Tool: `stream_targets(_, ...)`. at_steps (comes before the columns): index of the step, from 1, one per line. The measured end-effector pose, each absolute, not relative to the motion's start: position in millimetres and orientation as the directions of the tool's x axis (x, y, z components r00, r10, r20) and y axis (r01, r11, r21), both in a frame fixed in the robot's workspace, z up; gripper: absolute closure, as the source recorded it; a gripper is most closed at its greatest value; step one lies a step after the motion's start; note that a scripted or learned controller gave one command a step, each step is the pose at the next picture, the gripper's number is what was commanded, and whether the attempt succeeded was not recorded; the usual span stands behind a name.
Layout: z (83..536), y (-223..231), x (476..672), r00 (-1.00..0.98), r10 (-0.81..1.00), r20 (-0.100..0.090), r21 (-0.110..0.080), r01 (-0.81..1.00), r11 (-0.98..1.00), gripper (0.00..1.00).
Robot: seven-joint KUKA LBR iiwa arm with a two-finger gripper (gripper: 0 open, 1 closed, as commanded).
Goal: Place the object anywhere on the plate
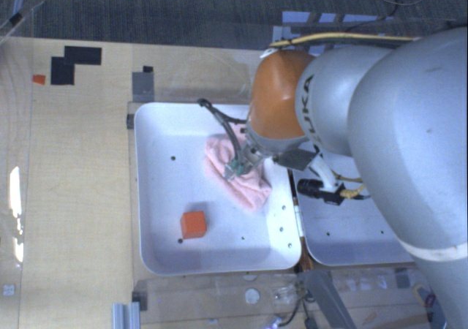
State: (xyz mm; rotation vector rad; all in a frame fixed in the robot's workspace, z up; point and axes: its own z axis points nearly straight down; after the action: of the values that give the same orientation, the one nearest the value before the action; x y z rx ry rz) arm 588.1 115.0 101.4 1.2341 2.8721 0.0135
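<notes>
We see the grey KUKA arm (380, 130) with its orange band (278, 93) reaching in from the right and covering most of the right-hand shallow white bin (351, 247), of which the near left corner and part of the floor show. Its two-finger gripper (238, 167) hangs over the left-hand shallow white bin (157, 174), towards that bin's right edge and a little nearer its far edge than its near one. Right beneath the gripper lies a pale pink, soft-looking crumpled object, perhaps a cloth or a plate of that colour (238, 174), which stretches from the middle of the bin towards the right edge; we cannot say for sure what it is. The gripper tip meets or nearly meets its top surface, but we cannot tell whether it is released or clenched, nor whether anything sits in it. A small orange-red block (194, 224) rests on the floor of the same bin, near the near edge and left of centre, well apart from the pink thing and from the gripper. Both bins sit on a light wooden bench (73, 174), which carries black square markings (73, 63) near its far left corner.
</notes>
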Motion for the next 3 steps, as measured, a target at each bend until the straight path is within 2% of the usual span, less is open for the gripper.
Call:
stream_targets(1, 99, 190, 572.4, -0.762, 0.648, -0.018, 0.031, 0.647, 0.762, 1.00)
stream_targets(2, 221, 162, 566.3, -0.849, 0.528, -0.008, 0.008, 0.528, 0.849, 1.00)
stream_targets(3, 112, 195, 574.6, -0.837, 0.547, 0.000, 0.002, 0.547, 0.837, 1.00)
